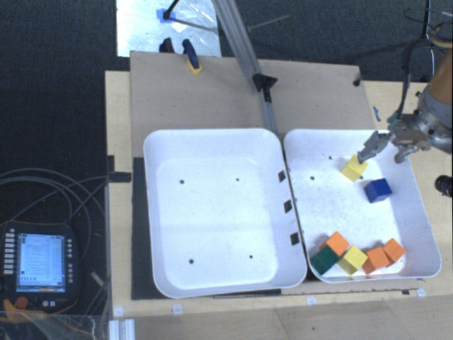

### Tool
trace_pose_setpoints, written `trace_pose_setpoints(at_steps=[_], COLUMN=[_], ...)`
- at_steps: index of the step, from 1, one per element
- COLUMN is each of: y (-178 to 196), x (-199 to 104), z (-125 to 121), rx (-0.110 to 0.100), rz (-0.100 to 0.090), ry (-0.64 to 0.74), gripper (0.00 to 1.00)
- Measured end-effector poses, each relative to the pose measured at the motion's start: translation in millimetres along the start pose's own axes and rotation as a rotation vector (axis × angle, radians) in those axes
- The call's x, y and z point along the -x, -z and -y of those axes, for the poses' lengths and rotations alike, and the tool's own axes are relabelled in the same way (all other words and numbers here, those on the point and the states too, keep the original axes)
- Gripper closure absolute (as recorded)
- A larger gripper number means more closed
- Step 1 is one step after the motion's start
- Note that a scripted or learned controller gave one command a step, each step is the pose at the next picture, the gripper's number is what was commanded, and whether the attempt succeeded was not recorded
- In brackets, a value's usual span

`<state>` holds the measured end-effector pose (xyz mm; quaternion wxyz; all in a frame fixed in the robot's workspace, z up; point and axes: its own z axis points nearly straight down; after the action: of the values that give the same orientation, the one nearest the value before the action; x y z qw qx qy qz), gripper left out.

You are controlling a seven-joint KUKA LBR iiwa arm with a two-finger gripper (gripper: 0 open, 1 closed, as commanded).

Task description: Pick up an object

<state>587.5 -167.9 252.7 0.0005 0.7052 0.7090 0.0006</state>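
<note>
My gripper (384, 154) hangs over the back of the right bin (308, 163), open, with nothing between its fingers. A yellow cube (353, 168) lies tilted on the bin floor just below and left of the left fingertip (367, 154); I cannot tell whether they touch. A blue cube (377, 190) sits a little nearer the front. At the bin's front edge a cluster lies close together: an orange cube (337, 244), a green cube (324, 260), a second yellow cube (352, 260) and two more orange cubes (376, 258) (393, 249).
The left bin (212, 142) adjoins the right one, with black clips along the shared rim. A grey pole (237, 34) slants across the back of the bench. A teach pendant (39, 264) and cables lie on the floor at left.
</note>
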Motion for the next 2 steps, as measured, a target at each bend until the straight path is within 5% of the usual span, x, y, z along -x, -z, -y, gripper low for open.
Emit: trace_pose_setpoints(at_steps=[1, 2], y=[0.1, -44.2], x=[0.0, 6.6], z=[0.0, -3.8], rx=[0.000, -0.003], rz=[0.000, 0.001], ry=[0.000, -0.003], gripper=[0.00, 0.00])
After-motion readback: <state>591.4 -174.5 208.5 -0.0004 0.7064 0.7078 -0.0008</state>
